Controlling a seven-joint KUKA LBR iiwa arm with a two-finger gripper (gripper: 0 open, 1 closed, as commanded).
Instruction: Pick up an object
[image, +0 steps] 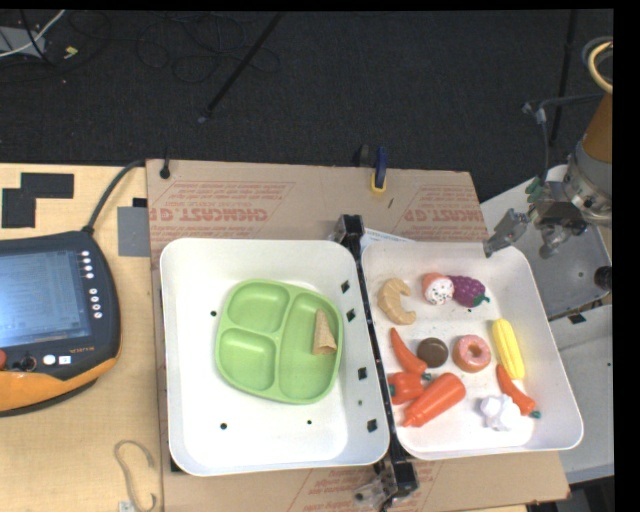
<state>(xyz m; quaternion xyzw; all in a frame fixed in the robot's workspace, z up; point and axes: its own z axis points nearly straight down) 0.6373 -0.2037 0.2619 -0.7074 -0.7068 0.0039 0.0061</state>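
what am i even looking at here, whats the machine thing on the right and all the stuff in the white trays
One camera looks down at a slant on a bench. The machine at the right edge is a robot arm; its claw hangs over the far right corner of the right bin, holding nothing. Its job is to pick up an object. That bin holds toy food: a croissant, grapes, a donut, corn and carrots. The left bin holds a green divided plate with a small wedge-shaped piece in one compartment. At far left is a handheld control screen.
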